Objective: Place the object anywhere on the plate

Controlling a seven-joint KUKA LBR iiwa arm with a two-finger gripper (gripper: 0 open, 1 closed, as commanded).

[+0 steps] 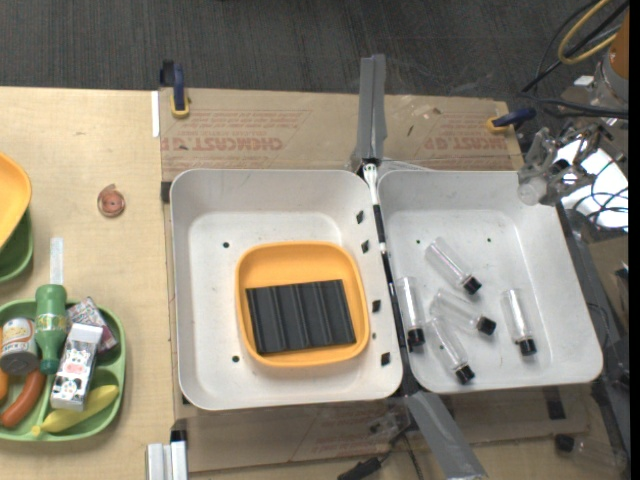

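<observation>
We take the task as barely begun: the square orange plastic plate (300, 304) sits in the left white bin (200, 208), carrying only a dark ribbed rectangular insert (302, 316), and none of the objects lies on it. The likely candidates, five clear plastic tubes with black caps (455, 270), lie scattered in the right white bin (560, 368), just beside the plate's bin and well apart from the plate itself. The arm's gripper (545, 173) hangs at the far right corner of that bin, amid cables; whether it is released or clenched we cannot tell. Everything remains: pick a tube, carry it leftward, set it down. Left of the plate's bin, the pale wooden bench (80, 148) bears a green tray of toy food (60, 368); beyond lies dark carpet (320, 18).
</observation>
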